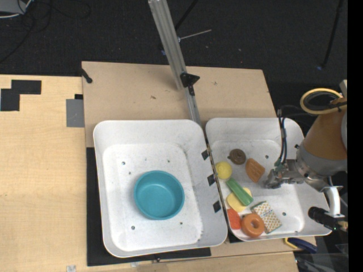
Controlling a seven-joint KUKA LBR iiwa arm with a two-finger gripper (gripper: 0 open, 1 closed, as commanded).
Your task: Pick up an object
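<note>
- While the gripper (274,180) sits low inside the right-hand bin (295,135), the step in hand looks like the reach for a pick, with nothing lifted yet.
- Whether it is released or clenched I cannot tell, since its tip is small and dark against the bin floor; nothing can be seen held in it.
- Nearest candidate is the orange-brown block (254,170), just beside the gripper on its left and possibly touching it.
- Next move, as I judge it: centre over that block, come down around it and close, or shift further left to another piece; the pieces lie close together, so a clean approach matters.
- Count in the right-hand bin, all to the gripper's left or lower left: one orange-brown block, one dark brown round piece (237,156), one yellow ball (223,170), one green stick (240,192) lying over one yellow piece (235,202), one orange ring (252,225), one patterned square (266,217).
- A small red bit (233,219) peeks beside the ring; what it is I cannot tell.
- Far off to the gripper's left, the left-hand bin (113,135) holds one teal bowl (159,194).
- Bins: two.
</note>
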